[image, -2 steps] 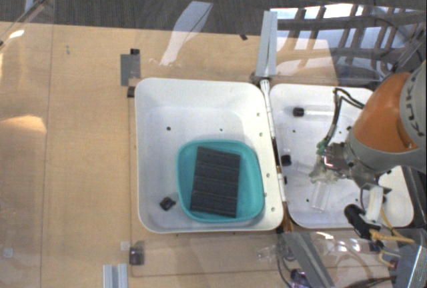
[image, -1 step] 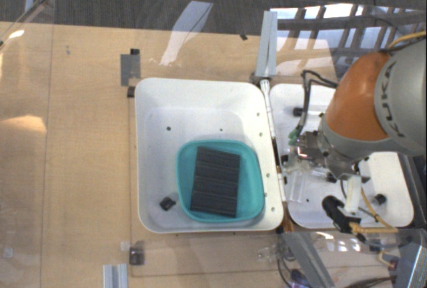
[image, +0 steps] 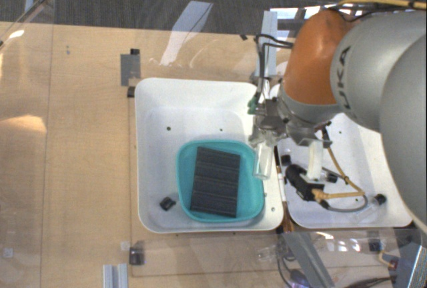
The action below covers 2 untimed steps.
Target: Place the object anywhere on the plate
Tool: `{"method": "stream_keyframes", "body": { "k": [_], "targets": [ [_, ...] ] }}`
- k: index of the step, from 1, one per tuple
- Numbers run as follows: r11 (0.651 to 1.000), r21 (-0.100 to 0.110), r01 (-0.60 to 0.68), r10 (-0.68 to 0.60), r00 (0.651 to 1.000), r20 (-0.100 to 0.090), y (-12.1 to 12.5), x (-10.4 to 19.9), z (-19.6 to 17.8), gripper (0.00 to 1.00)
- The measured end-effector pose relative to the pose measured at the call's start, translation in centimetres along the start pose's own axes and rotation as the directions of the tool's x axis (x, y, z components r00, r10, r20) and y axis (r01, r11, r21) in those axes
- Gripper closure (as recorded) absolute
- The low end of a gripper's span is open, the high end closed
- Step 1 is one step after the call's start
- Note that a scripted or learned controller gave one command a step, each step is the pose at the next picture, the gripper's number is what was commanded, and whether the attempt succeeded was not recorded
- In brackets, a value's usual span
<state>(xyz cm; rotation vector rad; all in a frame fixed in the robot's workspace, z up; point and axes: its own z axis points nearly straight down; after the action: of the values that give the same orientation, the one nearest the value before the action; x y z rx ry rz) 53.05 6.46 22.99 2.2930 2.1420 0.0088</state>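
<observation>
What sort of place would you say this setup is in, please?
Probably a robotics lab test bench: a grey arm reaches over two white bins on a wooden bench, and a teal plate holds a dark block.

My end effector (image: 267,150) hangs over the rim between the two bins. The left bin (image: 150,147) has open floor along its far edge; a teal plate (image: 250,203) carrying a dark ridged block (image: 215,181) crowds its near edge, a small dark piece (image: 167,203) at the near left corner.
</observation>
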Motion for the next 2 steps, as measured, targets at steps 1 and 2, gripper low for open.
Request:
{"method": "stream_keyframes", "body": {
  "k": [1, 2],
  "targets": [
    [0.989, 0.003, 0.148, -0.148, 0.989, -0.001, -0.97, 8.69, 1.8, 1.0],
    [0.989, 0.002, 0.148, -0.148, 0.989, -0.001, -0.97, 8.7, 1.79, 0.0]
  ]
}}
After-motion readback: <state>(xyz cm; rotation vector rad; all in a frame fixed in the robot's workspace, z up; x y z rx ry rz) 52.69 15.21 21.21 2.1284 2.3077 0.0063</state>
